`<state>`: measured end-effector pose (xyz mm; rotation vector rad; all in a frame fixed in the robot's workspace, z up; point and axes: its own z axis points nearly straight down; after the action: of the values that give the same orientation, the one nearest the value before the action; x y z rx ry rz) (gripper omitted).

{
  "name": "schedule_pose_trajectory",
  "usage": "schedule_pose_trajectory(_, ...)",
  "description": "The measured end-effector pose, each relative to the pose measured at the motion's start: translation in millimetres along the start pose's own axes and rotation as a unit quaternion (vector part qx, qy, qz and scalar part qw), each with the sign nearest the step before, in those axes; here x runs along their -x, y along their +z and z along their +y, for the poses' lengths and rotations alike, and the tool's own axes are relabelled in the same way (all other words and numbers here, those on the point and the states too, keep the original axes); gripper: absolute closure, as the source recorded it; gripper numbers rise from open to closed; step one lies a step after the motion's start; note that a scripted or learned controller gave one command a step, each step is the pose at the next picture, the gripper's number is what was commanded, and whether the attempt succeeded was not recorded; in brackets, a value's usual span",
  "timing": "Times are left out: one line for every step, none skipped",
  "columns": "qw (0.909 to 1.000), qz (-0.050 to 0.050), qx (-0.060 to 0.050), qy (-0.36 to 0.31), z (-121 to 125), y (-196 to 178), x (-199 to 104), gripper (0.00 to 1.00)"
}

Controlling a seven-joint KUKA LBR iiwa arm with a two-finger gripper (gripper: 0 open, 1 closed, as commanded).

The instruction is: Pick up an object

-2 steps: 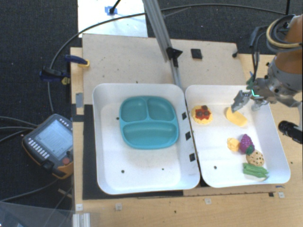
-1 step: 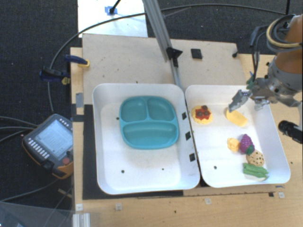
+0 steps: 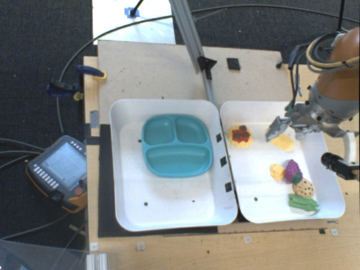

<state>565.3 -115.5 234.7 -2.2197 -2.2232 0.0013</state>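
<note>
Yellow is what we look for first: a pale yellow wedge [image 3: 283,143], cheese-like, lies in the right bin [image 3: 337,210] just beside the gripper [image 3: 277,129], on its near side and a touch toward the arm. We see a dark finger [image 3: 274,131] angled down toward the bin floor, its tip close to the wedge's upper left corner, but we cannot tell whether the gripper is spread or closed, and nothing shows between its tips. The wedge's long axis seems to run roughly left to right across the bin. We judge it the likeliest target, being far nearer than anything else. The red and yellow tart [image 3: 241,136] sits farther out from the gripper, away from the arm. The purple grapes [image 3: 292,170], cookie [image 3: 304,188] and green pod [image 3: 304,204] lie well apart, toward the bin's near edge. The teal plate [image 3: 176,145] lies beyond the divider in the other bin.
</note>
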Motion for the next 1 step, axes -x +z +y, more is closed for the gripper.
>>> schedule_pose_trajectory(1.0,0.0,0.0,0.0,-3.1,44.4,-6.9,0.0)
